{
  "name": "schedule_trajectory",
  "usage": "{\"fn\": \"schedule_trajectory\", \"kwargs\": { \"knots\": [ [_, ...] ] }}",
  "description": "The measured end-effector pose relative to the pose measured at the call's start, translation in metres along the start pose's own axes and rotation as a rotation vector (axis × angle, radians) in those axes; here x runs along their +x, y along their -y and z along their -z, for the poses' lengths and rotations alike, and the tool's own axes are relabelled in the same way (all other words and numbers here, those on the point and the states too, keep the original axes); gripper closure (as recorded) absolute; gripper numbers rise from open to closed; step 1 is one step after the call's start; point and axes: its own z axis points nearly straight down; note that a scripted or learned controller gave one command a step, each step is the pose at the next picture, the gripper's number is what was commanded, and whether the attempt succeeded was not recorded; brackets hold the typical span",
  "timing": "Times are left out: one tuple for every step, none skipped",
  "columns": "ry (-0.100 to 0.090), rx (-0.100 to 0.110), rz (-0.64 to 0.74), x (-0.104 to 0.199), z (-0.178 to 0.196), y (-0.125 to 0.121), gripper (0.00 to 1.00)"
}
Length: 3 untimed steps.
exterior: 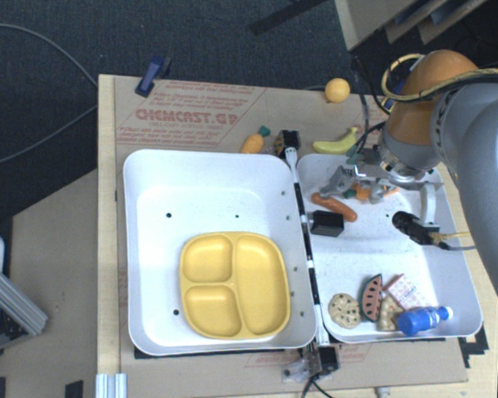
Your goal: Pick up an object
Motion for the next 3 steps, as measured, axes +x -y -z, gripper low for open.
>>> {"fn": "schedule_trajectory", "kwargs": {
  "knots": [
    [0.011,-0.023,0.005,0.002,-0.006,0.033,0.00],
    [0.011,-0.023,0.005,0.003,0.004,0.033,1.00],
    [0.010,-0.021,0.005,0.026,0.093,0.088,1.00]
  ]
}}
